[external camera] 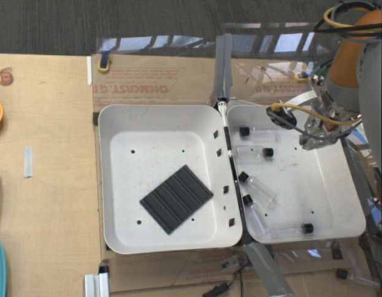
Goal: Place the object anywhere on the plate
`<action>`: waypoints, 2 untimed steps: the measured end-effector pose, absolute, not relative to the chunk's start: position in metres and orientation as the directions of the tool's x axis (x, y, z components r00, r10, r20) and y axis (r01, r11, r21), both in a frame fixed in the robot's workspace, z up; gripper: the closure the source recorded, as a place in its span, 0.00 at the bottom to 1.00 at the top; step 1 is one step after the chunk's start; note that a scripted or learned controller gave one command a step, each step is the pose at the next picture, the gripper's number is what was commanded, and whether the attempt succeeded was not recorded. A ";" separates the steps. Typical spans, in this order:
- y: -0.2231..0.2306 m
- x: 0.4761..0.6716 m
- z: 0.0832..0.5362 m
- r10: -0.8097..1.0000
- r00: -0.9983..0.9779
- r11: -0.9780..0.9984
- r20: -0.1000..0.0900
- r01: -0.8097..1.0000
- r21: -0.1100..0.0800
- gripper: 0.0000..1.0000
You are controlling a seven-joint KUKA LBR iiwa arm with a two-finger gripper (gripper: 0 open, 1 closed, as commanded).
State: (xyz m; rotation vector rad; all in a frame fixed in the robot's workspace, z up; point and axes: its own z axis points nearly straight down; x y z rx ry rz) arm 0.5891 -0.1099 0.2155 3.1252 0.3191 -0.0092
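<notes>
A cardboard-covered bench carries two white bins; the left bin (pixel 117 228) holds the dark ribbed plate (pixel 177 199), lying diagonally. My gripper (pixel 316 135) hangs over the right bin (pixel 345 215), well right of that plate. Clear black-capped vials (pixel 258 189), likely my object, lie between us. Grip state: cannot tell.

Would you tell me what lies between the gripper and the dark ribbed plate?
In the camera view, clear vials with black caps and the bins' adjoining walls lie between the gripper and the dark ribbed plate.
</notes>
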 end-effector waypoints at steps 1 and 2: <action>-0.056 0.623 0.319 0.251 0.968 -0.968 -0.003 0.251 0.000 1.00; 0.009 0.578 0.304 0.220 0.975 -0.975 -0.004 0.220 0.001 1.00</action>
